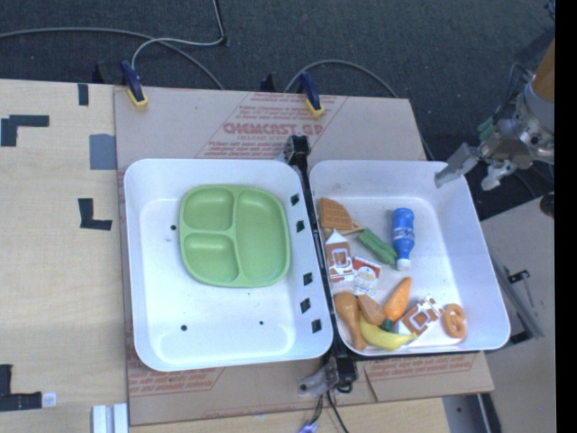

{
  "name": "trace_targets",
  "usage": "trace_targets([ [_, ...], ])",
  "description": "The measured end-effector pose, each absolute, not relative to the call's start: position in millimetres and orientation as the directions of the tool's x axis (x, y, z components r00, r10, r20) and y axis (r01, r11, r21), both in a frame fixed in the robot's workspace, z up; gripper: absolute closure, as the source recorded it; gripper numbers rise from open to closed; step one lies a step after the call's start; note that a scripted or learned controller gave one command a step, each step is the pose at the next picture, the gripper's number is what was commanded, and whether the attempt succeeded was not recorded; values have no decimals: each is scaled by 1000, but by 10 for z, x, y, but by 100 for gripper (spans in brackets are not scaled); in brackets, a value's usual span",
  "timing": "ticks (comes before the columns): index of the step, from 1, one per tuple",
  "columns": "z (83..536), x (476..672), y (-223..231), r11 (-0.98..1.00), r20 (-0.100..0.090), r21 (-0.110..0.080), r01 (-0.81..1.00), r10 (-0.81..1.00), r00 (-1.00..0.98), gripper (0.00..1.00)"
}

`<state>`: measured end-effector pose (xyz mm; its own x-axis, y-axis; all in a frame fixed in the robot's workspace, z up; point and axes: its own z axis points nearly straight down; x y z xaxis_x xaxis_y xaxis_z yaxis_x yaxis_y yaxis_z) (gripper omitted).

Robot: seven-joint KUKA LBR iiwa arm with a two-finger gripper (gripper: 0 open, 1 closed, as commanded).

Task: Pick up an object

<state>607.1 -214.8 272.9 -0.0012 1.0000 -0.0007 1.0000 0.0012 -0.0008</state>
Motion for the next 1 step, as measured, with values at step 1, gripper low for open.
trace_targets([
  [1,1262,6415,-2091,3,1,-5,1000,1000,-3,0],
])
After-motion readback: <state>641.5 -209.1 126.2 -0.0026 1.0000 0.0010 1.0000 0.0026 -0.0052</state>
